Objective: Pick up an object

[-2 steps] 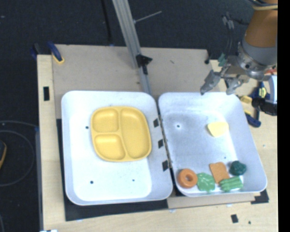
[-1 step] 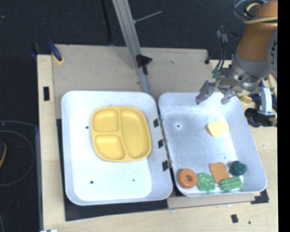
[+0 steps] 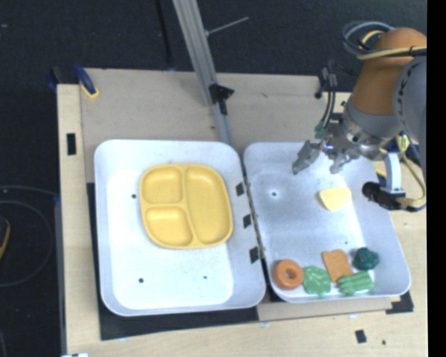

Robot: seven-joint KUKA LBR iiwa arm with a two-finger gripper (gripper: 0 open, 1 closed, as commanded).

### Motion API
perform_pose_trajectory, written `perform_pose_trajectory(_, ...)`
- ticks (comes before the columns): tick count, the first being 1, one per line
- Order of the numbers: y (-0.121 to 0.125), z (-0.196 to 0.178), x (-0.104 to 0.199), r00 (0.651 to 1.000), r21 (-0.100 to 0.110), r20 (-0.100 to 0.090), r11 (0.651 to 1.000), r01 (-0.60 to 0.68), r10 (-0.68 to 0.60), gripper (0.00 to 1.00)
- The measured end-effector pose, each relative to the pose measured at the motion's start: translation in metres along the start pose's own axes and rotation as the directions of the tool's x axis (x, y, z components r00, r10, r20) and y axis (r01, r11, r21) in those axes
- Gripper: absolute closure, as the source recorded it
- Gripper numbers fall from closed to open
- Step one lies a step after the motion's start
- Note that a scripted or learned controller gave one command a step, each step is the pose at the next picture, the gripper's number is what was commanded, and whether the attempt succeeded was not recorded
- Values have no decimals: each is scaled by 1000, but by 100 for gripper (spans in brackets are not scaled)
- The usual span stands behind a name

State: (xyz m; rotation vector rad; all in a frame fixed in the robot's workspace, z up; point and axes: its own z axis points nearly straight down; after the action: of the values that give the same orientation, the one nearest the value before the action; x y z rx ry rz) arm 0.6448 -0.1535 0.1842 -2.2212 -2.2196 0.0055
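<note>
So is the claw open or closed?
Open. The claw hangs above the right bin with its two fingers spread apart and nothing between them. The yellow block lies just below it.

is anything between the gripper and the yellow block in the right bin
Nothing visible. The gripper hangs with open fingers over the right bin, and only bare bin floor separates it from the yellow block.

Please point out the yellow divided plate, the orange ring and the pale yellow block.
yellow divided plate (image 3: 186, 204), camera view, centre ridge.
orange ring (image 3: 288, 274), camera view, its band.
pale yellow block (image 3: 334, 198), camera view, top face.
</note>
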Motion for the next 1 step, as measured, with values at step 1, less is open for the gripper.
perform_pose_trajectory(1,-9,49,-6,1000,-1,0,1000,0,0,0)
